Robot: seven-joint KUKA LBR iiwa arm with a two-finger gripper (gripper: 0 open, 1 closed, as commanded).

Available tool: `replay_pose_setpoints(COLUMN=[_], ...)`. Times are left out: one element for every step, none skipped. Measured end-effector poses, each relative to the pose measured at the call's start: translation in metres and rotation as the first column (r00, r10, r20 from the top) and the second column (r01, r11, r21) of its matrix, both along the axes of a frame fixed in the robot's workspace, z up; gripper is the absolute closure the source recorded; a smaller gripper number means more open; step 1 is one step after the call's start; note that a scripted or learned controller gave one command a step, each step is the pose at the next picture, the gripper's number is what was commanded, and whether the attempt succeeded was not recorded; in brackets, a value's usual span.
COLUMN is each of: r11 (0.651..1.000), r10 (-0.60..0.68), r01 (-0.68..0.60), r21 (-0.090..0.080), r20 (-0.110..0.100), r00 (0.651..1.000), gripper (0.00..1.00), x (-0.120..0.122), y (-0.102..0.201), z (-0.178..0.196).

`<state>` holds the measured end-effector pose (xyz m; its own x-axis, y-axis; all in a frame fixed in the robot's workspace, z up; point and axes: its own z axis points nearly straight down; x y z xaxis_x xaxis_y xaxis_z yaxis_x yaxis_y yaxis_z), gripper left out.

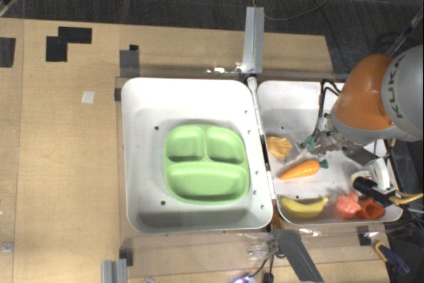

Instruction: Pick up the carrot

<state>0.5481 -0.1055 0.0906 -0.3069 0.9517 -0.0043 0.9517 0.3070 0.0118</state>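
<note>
The carrot is orange and lies on the floor of the right bin, near its middle, pointing left. My gripper hangs just above the carrot's right, thick end, under the arm's orange band. Nothing shows between its fingers, and the carrot rests on the bin floor.
In the right bin a yellow crinkled item lies left of the gripper, a banana sits at the front and a red-pink item at the front right. The left bin holds a green divided plate.
</note>
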Motion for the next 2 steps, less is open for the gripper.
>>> replay_pose_setpoints(r11=[1.0,0.994], r10=[0.005,-0.106], r01=[-0.005,0.106], r21=[-0.001,0.0], r20=[0.006,0.005], r00=[1.0,0.994], gripper=[0.0,0.0], x=[-0.04,-0.056], y=[-0.003,-0.056], z=[0.0,0.0])
